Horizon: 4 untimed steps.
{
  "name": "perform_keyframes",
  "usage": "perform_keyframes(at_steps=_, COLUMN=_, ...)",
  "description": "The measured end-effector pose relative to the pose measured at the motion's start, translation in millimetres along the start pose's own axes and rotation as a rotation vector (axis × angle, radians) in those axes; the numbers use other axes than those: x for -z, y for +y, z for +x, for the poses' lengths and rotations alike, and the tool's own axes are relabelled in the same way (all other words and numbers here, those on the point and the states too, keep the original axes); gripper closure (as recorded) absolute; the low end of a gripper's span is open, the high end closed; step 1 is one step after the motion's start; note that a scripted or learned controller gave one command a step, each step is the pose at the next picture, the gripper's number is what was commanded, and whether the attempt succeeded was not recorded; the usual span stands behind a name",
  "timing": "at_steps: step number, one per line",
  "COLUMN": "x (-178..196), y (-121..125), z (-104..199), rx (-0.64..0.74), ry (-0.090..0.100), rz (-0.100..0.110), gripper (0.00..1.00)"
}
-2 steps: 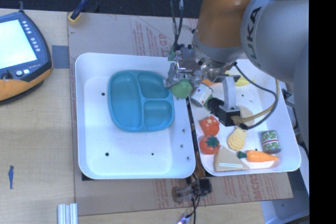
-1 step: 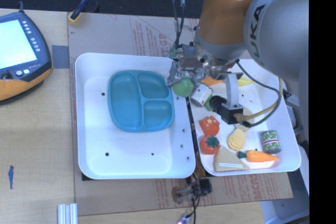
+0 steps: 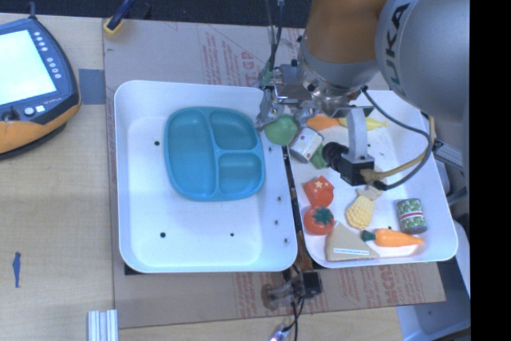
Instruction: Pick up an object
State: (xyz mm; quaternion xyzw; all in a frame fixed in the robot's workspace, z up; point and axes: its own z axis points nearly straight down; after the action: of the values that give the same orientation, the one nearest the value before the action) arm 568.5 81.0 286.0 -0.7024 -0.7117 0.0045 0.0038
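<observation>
Toys crowd the right bin [image 3: 441,247]: a carrot [image 3: 393,237] nearest, then a tomato [image 3: 318,220] and a can [image 3: 411,214]. Farther back, the gripper [image 3: 277,112] hangs over the divide between bins, a green ball [image 3: 280,130] at its tips; whether it grips is unclear.

Over the two white bins on the worktop [image 3: 64,204], the pincer [image 3: 275,114] hangs beside a green ball [image 3: 280,130] at their shared edge, the left bin [image 3: 136,243] bearing a blue divided plate [image 3: 214,152].
</observation>
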Motion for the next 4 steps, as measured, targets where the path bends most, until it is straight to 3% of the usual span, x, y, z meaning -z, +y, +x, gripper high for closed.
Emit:
perform_keyframes(at_steps=1, x=-5.3, y=-47.4, z=9.7, rx=-0.007, ry=-0.001, rz=-0.007, gripper=1.00)
perform_keyframes(at_steps=2, x=1.7, y=-56.2, z=63.9, rx=-0.006, ry=0.000, rz=-0.008, gripper=1.00)
perform_keyframes(at_steps=3, x=20.8, y=-12.6, z=-25.6, rx=-0.011, ry=0.000, rz=-0.009, gripper=1.00)
perform_keyframes(at_steps=4, x=-2.7, y=-25.4, z=-66.0, rx=-0.009, ry=-0.001, rz=-0.008, gripper=1.00)
